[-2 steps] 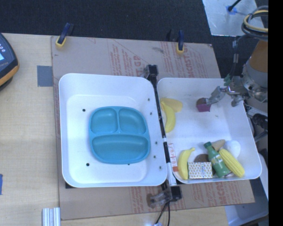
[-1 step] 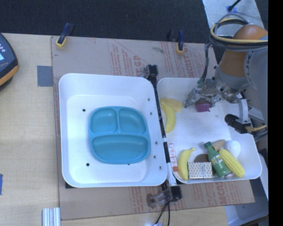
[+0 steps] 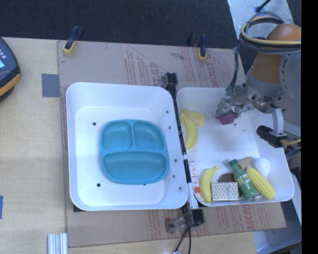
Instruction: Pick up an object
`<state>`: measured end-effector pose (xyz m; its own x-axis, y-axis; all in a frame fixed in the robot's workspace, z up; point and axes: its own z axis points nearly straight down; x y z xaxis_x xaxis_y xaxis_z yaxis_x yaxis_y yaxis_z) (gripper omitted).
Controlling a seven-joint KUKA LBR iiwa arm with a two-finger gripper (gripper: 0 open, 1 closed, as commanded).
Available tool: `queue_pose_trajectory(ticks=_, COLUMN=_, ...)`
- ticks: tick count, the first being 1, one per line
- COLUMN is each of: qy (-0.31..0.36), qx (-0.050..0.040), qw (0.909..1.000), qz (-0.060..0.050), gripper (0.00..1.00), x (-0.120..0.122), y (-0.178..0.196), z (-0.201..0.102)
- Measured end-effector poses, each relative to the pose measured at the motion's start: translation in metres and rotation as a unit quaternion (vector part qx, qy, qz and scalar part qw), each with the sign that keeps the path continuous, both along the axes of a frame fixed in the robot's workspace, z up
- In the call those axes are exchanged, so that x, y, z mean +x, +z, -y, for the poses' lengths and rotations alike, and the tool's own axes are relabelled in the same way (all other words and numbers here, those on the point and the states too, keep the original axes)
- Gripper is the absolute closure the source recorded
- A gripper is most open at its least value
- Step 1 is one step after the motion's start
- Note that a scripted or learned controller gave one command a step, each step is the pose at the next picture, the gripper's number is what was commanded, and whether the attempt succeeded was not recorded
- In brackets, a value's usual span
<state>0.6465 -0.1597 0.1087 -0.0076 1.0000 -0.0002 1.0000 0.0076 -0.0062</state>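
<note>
Lying side by side on the bench are two white bins — the left bin (image 3: 74,142) is being occupied by one blue divided plate (image 3: 134,152), and the right bin (image 3: 228,142) is being shared by several small things. Two bananas are being counted: one (image 3: 191,127) against the left wall of the right bin, another (image 3: 207,181) near its front edge. One green bottle (image 3: 243,180), one ear of corn (image 3: 260,182), one small speckled box (image 3: 224,191), one white rounded piece (image 3: 263,166) and one brown piece (image 3: 245,163) are being crowded together in the front right corner, touching or just beside each other.

One arm (image 3: 273,52) is being reached in from the right, its wrist pointing down over the back part of the right bin. The gripper (image 3: 229,110) is being held low — a small purple block (image 3: 226,118) is sitting right at its fingertips, but whether the fingers are pinching it or merely spread around it cannot be told.
</note>
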Motion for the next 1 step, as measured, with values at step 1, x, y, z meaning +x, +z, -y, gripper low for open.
queue_pose_trajectory(ticks=1, qy=0.004, qx=0.0023, qw=1.0000, qz=0.007, gripper=1.00, x=0.0128, y=0.0899, z=-0.1217)
